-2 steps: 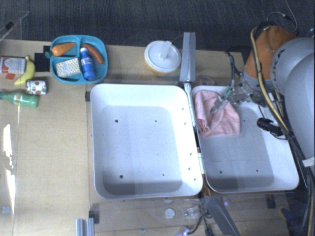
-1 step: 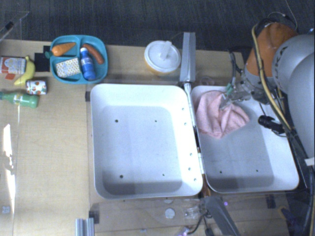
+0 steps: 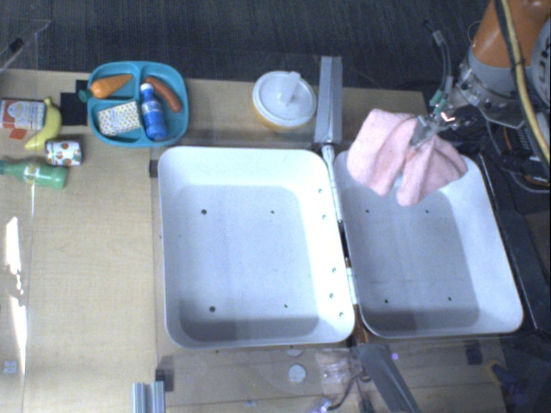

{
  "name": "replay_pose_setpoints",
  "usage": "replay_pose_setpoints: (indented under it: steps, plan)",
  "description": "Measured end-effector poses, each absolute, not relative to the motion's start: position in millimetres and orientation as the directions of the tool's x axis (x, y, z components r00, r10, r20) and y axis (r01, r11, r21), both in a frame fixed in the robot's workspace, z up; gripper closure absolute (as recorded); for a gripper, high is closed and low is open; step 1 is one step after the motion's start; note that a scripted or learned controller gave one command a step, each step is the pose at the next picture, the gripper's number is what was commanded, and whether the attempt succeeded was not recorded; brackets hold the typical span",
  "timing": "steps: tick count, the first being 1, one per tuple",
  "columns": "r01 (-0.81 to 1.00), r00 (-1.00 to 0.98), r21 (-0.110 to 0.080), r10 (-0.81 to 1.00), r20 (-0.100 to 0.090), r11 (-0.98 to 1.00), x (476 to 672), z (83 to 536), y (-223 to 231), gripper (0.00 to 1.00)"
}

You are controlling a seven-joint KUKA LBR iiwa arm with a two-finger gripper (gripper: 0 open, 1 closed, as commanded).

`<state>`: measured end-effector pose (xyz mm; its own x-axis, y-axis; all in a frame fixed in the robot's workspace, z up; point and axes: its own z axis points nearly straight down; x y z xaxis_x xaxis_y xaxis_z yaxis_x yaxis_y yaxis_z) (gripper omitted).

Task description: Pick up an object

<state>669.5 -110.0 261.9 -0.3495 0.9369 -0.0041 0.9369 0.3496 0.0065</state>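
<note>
Pinching pink cloth (image 3: 403, 163) between gripper (image 3: 428, 130) fingers at upper right of frame, cloth bunched and draped over far edge of right bin (image 3: 491, 256).

Bench (image 3: 86, 299) bearing two bins (image 3: 250, 248)

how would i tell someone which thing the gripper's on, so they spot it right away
Start at the right bin of the two white ones, then go to its far edge beside the gripper. The pink cloth is bunched there, the one soft, crumpled, pink thing among hard white plastic.
</note>
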Motion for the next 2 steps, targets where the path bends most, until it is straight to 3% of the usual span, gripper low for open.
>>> replay_pose_setpoints:
  steps: [1,2]
  plan:
    - [0.88,-0.475,0.005,0.88,-0.004,0.475,658.9,301.6,-121.7,1.0]
    - [0.743,-0.669,0.004,0.743,-0.003,0.669,645.5,259.0,-64.9,1.0]
